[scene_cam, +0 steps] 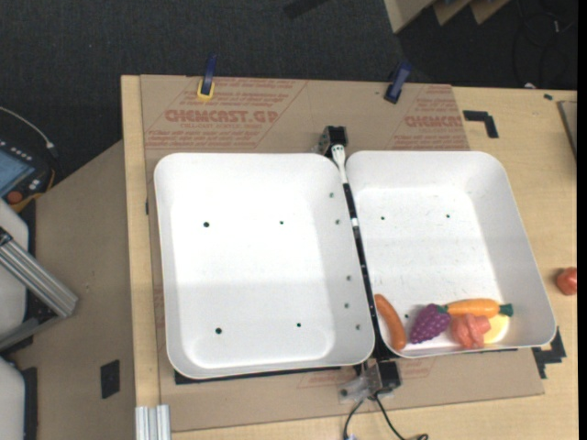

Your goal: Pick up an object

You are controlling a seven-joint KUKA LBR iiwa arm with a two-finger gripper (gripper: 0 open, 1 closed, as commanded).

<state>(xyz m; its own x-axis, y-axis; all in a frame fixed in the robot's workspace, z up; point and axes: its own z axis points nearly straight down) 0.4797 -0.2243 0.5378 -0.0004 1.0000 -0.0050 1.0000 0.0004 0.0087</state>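
Along right bin's [514, 218] near wall, toy food [447, 321]

Noted between 3 and 4 o'clock, at the far edge of the scene: a small orange-red patch [567, 280]. Whether it is the arm's orange band or a loose item cannot be determined. Arm and wrist pose cannot be assessed from this position.

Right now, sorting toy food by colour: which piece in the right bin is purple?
The grape bunch, the sole purple piece, lies between the orange sausage by the divider and the carrot.
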